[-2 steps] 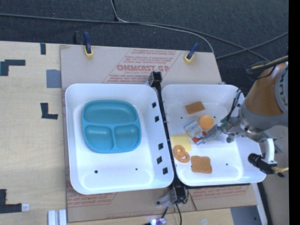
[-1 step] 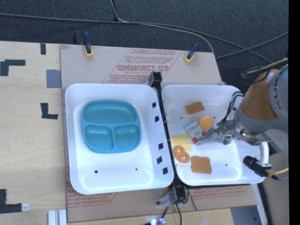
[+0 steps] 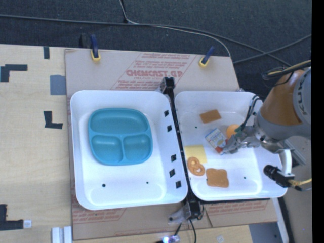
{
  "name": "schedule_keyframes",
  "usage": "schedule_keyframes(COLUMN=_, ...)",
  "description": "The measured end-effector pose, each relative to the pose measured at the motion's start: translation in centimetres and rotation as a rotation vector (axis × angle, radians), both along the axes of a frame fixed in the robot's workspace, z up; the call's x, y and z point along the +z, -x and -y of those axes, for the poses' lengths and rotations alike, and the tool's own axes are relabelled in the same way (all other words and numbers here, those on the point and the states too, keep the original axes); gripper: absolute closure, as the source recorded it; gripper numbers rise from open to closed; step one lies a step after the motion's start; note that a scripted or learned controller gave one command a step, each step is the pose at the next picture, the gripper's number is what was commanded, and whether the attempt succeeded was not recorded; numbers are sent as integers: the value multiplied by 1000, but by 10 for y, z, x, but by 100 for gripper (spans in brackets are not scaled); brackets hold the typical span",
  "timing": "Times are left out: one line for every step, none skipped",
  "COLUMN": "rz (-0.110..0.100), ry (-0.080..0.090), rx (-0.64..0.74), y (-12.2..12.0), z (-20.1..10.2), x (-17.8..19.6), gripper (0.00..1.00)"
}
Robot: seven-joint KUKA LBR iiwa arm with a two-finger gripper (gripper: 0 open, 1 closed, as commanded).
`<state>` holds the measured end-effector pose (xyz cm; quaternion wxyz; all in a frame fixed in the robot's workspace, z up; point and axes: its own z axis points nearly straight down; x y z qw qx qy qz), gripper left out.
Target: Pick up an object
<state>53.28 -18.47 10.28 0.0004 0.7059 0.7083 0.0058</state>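
While a blue divided plate point(image 3: 120, 136) lies alone in the left bin point(image 3: 81, 186), the right bin point(image 3: 253, 189) holds the small items: a yellow square point(image 3: 195, 153), an orange ring point(image 3: 195, 166), two brown toast-like pieces point(image 3: 210, 116) point(image 3: 217, 177) and a small printed packet point(image 3: 214, 135). Just right of the packet, the gripper point(image 3: 229, 147) reaches down; an orange ball point(image 3: 231, 131) sits just above it. Whether its fingers are open or closed cannot be told.

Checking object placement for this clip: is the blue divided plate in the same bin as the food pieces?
No, the blue divided plate lies in the left bin, while the food pieces are in the right bin.
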Motion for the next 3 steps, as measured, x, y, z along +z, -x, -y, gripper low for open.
schedule_keyframes(rz=-7, ry=9, rx=-2, y=4, z=4, x=44, gripper=100)
schedule_keyframes(rz=-5, ry=10, rx=-3, y=4, z=14, x=95, gripper=100)
schedule_keyframes(rz=-8, ry=8, rx=-2, y=4, z=14, x=111, gripper=100)
